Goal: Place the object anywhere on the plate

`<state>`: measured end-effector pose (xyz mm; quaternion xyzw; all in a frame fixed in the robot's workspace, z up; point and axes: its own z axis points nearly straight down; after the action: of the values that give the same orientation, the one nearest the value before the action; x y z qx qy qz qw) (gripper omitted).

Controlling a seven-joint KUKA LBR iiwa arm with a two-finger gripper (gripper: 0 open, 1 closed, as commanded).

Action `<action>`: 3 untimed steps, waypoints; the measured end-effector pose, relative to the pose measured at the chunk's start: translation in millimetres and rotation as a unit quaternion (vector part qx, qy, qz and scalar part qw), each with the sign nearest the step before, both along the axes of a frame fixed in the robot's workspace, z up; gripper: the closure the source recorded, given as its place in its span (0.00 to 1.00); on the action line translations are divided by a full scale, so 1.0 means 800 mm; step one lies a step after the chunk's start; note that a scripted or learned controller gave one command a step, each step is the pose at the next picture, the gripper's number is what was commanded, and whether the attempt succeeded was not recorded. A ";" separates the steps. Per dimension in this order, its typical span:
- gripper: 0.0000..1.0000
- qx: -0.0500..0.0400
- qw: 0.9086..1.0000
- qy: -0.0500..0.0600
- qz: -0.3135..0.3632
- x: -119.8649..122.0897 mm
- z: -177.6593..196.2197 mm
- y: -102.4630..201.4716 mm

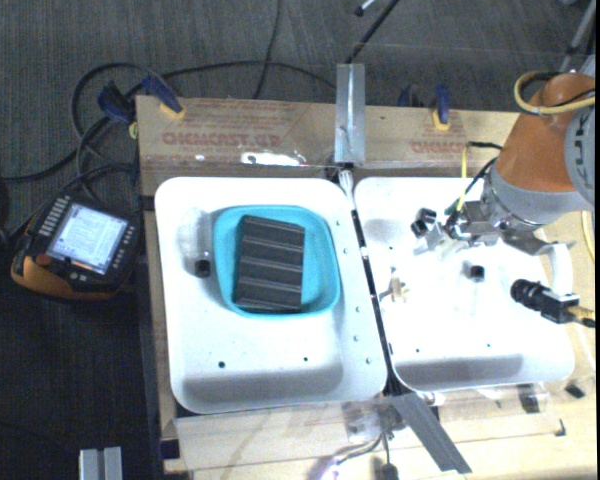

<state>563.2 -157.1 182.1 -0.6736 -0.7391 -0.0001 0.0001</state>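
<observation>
Camera view: two white bins are sitting side by side on the bench [280, 430]. The left bin [265, 368] is carrying a blue plate [323, 268] in the centre-left of the frame, and a dark ribbed block [270, 261] is lying flat on that plate, well inside its rim. The right bin [480, 353] is holding a small pale object [398, 290] near its left wall and a small dark piece [474, 270] further right. The arm [550, 153] is reaching in from the upper right, and the gripper [458, 223] is hovering over the upper part of the right bin, well apart from the plate. Whether it is open or closed cannot be told, and nothing is visibly held.

Judgement: the block appears already placed. If a further object is intended, centre the gripper directly above it, descend vertically, and confirm the grasp before traversing to the plate.
</observation>
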 end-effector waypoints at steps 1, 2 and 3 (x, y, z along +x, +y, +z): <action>0.00 0.000 1.000 0.000 0.000 0.000 0.000 0.000; 0.00 -0.001 1.000 0.001 -0.018 -0.084 0.025 -0.062; 0.00 0.000 0.997 0.002 -0.076 -0.100 -0.061 0.000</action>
<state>482.9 -157.5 132.9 -0.7276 -0.6860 0.0012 0.0017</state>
